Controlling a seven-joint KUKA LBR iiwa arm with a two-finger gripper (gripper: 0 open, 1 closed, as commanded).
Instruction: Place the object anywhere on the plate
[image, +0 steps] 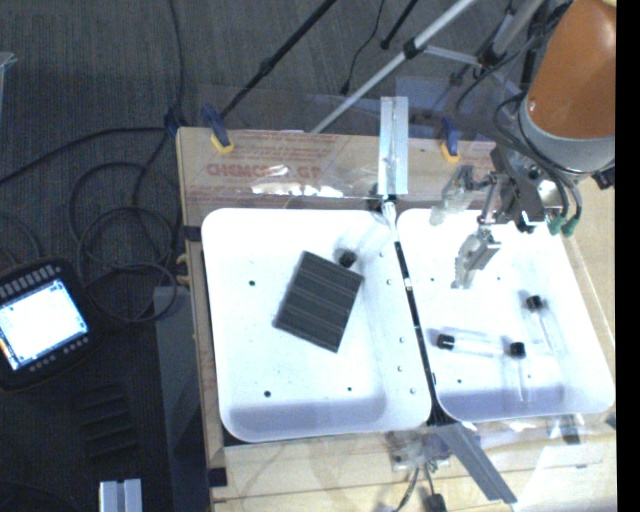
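Gripper (476, 255) hangs over the right bin's (585, 395) far end, grip state unclear; three clear tubes (470, 343) lie nearby. Dark ridged plate (319, 301) sits in the left bin (240, 400).

Two white bins sat side by side: left bin (240, 400), right bin (590, 375). One dark ribbed plate (319, 301) was in the left bin, plus one small black object (346, 258). Three clear black-capped tubes: (466, 343), (537, 317), (519, 366). One gripper (477, 252).
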